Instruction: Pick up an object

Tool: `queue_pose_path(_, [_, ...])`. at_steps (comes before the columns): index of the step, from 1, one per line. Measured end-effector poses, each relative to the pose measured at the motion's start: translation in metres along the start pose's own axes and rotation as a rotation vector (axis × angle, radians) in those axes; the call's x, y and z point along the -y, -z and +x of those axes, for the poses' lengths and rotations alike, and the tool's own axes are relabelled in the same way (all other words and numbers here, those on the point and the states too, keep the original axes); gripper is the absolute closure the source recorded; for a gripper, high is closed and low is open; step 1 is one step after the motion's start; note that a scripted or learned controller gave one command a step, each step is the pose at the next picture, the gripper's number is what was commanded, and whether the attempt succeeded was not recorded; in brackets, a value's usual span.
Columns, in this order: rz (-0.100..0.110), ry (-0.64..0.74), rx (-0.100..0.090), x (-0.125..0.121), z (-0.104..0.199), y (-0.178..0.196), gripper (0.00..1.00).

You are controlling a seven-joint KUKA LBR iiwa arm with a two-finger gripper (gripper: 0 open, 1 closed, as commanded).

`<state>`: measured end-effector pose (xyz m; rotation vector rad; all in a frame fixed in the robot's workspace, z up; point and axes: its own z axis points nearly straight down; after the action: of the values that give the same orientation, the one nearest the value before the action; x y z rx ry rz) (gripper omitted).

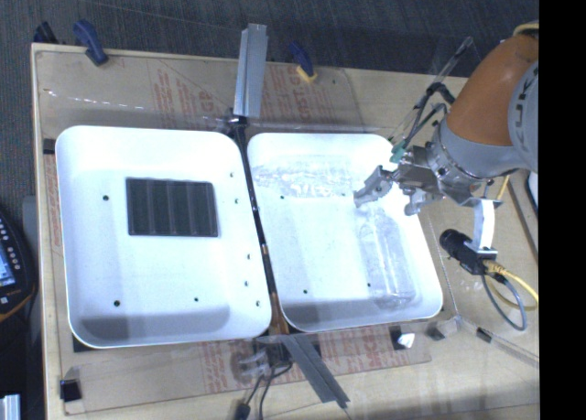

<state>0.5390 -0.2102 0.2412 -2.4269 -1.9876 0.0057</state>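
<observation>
From my feed I see the grey arm with its orange band [490, 89] reaching in from the right, its two-finger gripper [377, 185] sitting over the right-hand shallow white plastic bin [302, 304], close to that bin's right wall and toward its far half. I cannot tell from this angle what state the tool is in; the tip is small and blurred against the white floor. Just below the gripper, on the near side, lies a clear transparent plastic bottle [385, 258], stretched along the right side of that bin from just under the tool down toward the near right corner. Whether the gripper touches the bottle's far end I cannot make out. Across the far part of the same bin lies a crinkled clear plastic piece [298, 178]. The left-hand shallow white bin [82, 317] holds a dark grey ribbed rectangular block [172, 207], flat on the floor in its far-left half
</observation>
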Motion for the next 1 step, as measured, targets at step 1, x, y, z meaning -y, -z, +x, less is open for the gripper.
queue_pose_path(1, [-0.003, 0.136, 0.001, -0.0262, 0.018, 0.0283, 0.0])
